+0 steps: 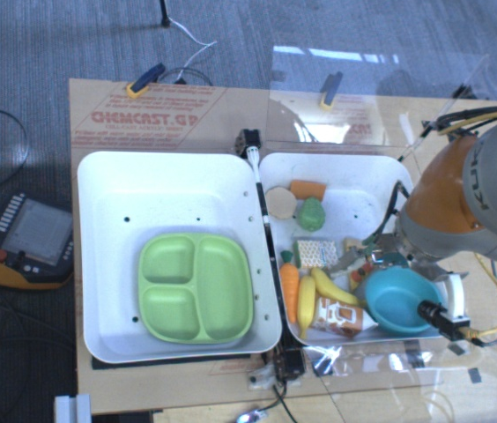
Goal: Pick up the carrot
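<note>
My arm (469, 201) looms over two white bins (107, 192); one carrot (290, 289) right, grey carpet (37, 42) around; gripper hidden.

The scene is viewed from one fixed camera above the bench (99, 113), angled downward; both white bins (107, 192) are taken in, with floor seen at the far side.

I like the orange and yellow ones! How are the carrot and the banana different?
The carrot is orange; the banana is yellow. The carrot is straight, the banana curved. The carrot lies against the right bin's left wall; the banana lies further right, toward the blue bowl. Both are long, thin and in the same bin.
</note>
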Action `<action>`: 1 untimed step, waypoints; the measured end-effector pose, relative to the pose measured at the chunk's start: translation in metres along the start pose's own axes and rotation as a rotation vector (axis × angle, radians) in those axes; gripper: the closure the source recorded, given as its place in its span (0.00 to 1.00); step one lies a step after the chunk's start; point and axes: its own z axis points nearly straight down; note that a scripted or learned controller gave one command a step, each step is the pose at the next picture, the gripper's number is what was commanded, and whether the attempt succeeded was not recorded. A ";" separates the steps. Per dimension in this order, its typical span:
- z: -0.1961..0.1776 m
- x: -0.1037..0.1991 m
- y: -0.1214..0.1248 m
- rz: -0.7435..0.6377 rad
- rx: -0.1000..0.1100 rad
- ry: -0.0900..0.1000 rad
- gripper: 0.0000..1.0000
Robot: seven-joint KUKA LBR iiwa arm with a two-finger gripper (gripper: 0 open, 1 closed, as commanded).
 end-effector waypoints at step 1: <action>-0.150 0.106 -0.022 -0.212 0.001 -0.002 0.00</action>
